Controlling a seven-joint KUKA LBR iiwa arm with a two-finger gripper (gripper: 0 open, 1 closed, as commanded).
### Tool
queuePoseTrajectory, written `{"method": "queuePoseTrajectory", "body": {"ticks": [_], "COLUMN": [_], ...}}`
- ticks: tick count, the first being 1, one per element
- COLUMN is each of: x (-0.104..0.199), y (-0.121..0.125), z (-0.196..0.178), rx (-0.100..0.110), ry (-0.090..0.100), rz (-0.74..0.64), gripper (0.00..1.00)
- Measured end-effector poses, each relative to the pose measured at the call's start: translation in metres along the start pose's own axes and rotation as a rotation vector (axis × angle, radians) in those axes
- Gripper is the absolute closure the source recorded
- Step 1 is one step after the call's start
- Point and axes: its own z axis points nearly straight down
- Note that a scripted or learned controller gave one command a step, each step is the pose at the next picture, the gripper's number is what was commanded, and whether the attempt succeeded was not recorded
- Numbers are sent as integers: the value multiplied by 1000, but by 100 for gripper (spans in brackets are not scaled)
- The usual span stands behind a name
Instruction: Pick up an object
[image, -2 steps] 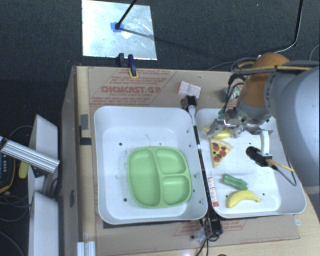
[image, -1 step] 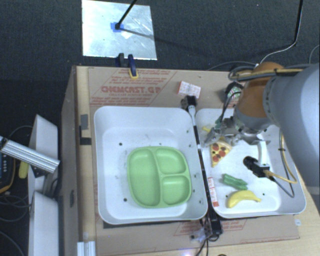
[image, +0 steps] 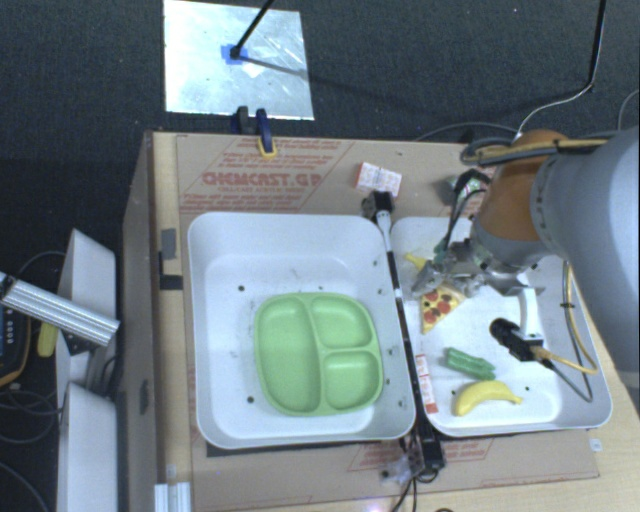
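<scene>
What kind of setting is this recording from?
Most likely a robotics lab grasping bench: two white bins on a cardboard-topped bench, toy food such as a banana and pizza slice, and loose cables.

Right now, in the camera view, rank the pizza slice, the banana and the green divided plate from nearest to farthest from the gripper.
1. Pizza slice, right bin, just below the gripper.
2. Banana, right bin's near edge, clearly farther.
3. Green divided plate, in the left bin, roughly as far as the banana; too close to call.

The cardboard sheet (image: 270, 175) under the bins bears red print at its far edge reading "CHEMCAST GP" (smaller lines unreadable).
</scene>
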Motion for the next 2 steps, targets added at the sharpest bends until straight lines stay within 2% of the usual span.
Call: {"method": "queuePoseTrajectory", "body": {"ticks": [1,2], "x": [3,3], "y": [-9,-8], "z": [0,-12], "rx": [0,-5], "ry": [0,0], "rz": [0,-2], "gripper": [0,100]}}
